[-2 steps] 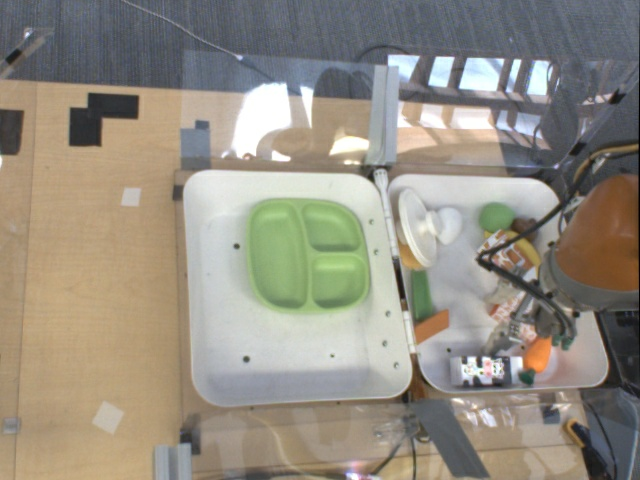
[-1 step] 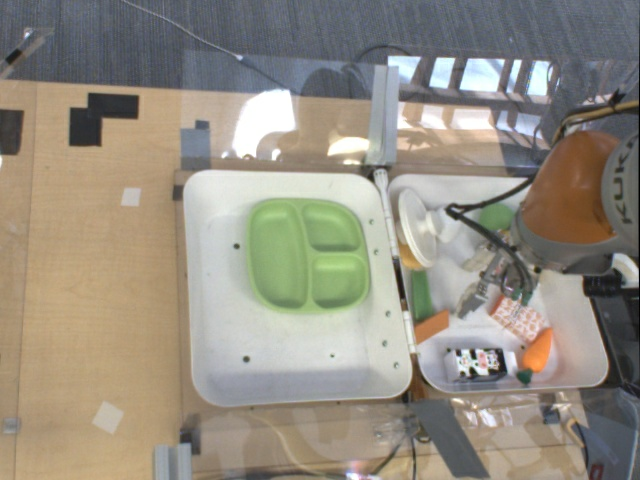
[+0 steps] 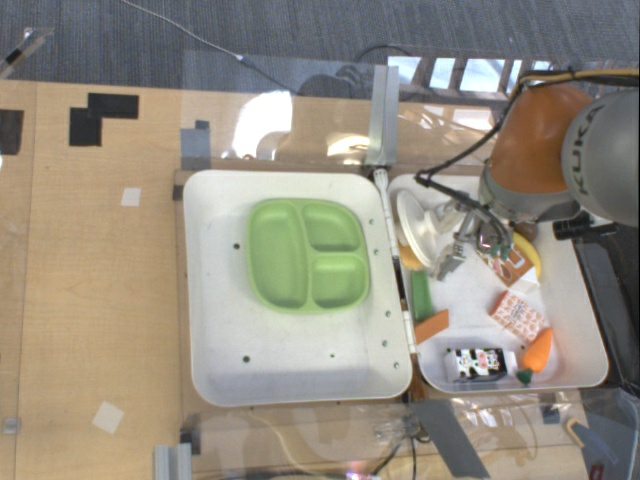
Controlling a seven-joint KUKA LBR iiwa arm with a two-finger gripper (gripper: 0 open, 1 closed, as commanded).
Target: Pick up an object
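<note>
So we're looking down on the two white bins: the left bin (image 3: 215,368) has a green divided plate (image 3: 307,254) sitting roughly in its middle, and the right bin (image 3: 585,353) is where all the clutter is. The arm (image 3: 560,148) comes in from the right, and the gripper (image 3: 458,251) is down in the upper part of the right bin, right beside a clear plastic cup (image 3: 418,226) lying on its side. Honestly we can't tell how the fingers stand from this angle. Below it we see a green block (image 3: 420,293), an orange wedge (image 3: 432,325), a small black-and-white box (image 3: 475,364), a carrot (image 3: 538,349), a patterned packet (image 3: 518,314) and a banana (image 3: 527,250).
</note>
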